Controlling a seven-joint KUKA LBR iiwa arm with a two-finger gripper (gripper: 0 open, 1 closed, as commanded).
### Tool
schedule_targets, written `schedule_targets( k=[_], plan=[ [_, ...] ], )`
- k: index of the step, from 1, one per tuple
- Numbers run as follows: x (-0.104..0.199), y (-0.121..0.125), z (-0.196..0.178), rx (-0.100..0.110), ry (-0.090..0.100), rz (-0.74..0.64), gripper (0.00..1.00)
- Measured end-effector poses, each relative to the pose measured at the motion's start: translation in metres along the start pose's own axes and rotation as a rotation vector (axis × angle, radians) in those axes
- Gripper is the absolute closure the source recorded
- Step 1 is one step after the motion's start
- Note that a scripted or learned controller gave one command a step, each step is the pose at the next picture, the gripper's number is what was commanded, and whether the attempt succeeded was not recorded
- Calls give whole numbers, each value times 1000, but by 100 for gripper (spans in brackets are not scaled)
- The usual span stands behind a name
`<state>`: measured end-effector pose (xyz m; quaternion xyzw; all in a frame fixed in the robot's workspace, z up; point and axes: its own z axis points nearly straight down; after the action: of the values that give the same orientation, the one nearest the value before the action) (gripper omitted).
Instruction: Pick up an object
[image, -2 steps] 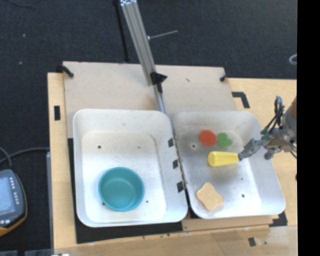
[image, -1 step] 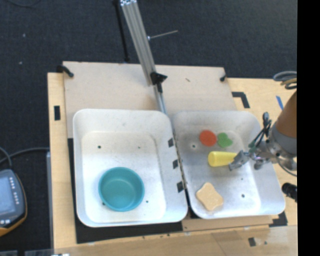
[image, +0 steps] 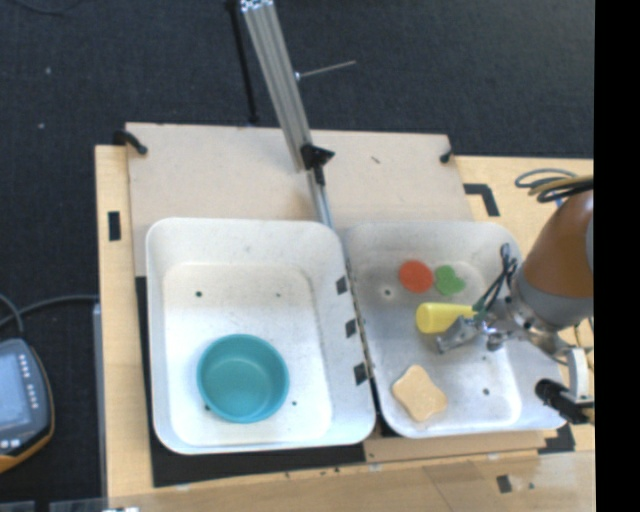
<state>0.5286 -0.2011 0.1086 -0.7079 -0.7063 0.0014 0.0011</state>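
On the bench, two shallow white bins sit side by side: the left bin (image: 180, 300) holds a teal bowl (image: 243, 377) toward its near side, and the right bin (image: 480, 240) holds the smaller candidates. Arm (image: 560, 265) reaches in over the right bin from the right, wrist low, orange band above. Gripper (image: 455, 336) sits down at bin-floor level, just beside the near end of a yellow cylinder-like piece (image: 440, 316) and seemingly touching it; contact cannot be confirmed at this resolution. Whether the gripper is open or closed: cannot tell, metal parts blur together. Nothing is visibly clamped, and the yellow piece lies flat on the bin floor. Other items in the right bin, by size: tan bread-shaped piece (image: 419, 392) near the front wall, apart from the gripper; red round item (image: 416, 276) and green round item (image: 450, 280) touching each other behind the yellow piece. Judgement: approach looks complete, likely target is the yellow piece; grasp and lift are not yet done. Task incomplete.
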Motion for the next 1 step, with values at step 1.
schedule_targets(
  k=[1],
  plan=[
    [-1,2,-14,-8,-1,4,100]
  ],
)
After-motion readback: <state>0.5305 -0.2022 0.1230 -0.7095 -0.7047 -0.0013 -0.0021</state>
